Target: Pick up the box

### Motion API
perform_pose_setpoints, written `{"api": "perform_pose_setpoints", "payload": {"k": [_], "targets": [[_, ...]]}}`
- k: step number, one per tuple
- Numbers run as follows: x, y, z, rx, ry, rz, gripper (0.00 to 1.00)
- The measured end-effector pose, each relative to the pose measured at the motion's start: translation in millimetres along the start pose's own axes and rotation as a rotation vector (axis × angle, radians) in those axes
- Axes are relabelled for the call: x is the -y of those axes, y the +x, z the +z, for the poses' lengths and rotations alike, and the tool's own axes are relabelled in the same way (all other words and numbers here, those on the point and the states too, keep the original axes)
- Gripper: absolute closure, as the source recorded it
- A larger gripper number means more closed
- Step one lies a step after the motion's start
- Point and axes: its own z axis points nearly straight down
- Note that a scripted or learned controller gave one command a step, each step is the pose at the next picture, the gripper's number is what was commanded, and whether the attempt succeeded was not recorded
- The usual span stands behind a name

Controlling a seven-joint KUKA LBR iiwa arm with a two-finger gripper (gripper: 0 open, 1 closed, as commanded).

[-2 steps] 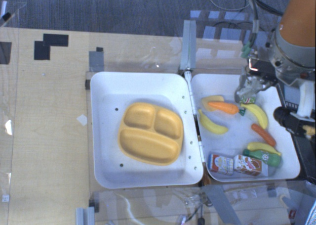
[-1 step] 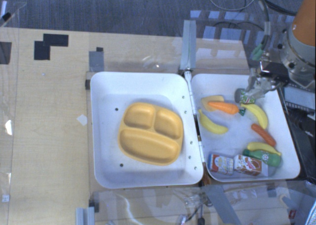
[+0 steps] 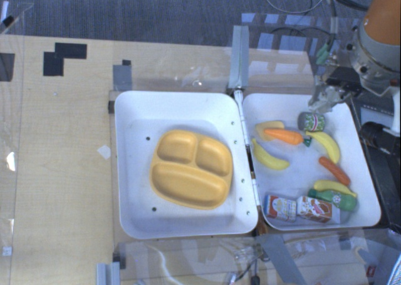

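Observation:
The box [image 3: 297, 208] is a red and white carton lying on its side along the front wall of the right bin [image 3: 363, 152]. My gripper [image 3: 324, 100] hangs over the back right of that bin, well behind the box. It sits just above and slightly right of a small grey-green can [image 3: 311, 121]. Nothing of the box is near the gripper.
The right bin also holds an orange carrot [image 3: 285, 135], two bananas [image 3: 269, 156] [image 3: 327, 145], a second carrot [image 3: 334, 170] and a green bottle [image 3: 335, 196] touching the box's right end. A yellow divided tray [image 3: 191, 168] lies in the left bin [image 3: 135, 152].

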Motion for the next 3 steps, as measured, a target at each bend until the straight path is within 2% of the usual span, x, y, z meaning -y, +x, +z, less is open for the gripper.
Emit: {"api": "perform_pose_setpoints", "payload": {"k": [1,2,3], "targets": [[19.7,86.3,89.3,-0.001,0.002,0.063,1.0],[51.5,118.3,201.4,-0.002,0.003,-0.198,1.0],[50.7,115.5,218.6,-0.003,0.0,-0.59,1.0]]}}
